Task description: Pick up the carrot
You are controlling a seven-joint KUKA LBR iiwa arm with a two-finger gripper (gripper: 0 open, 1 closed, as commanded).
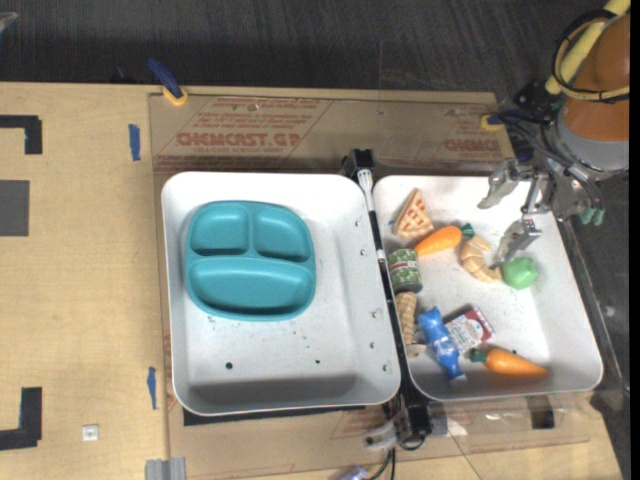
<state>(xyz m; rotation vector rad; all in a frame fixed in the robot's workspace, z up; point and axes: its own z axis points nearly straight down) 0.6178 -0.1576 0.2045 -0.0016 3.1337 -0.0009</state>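
Two orange carrots lie in the right bin. One carrot rests near the bin's middle top, beside a tan pastry. The other carrot, with a green tip, lies at the front right. My gripper hangs over the bin's back right part, to the right of and behind the upper carrot. It is open, with nothing between its fingers.
The right bin also holds a pizza slice, a green can, a corn-like piece, a blue bottle, a red packet and a green ball. The left bin bears a teal divided plate.
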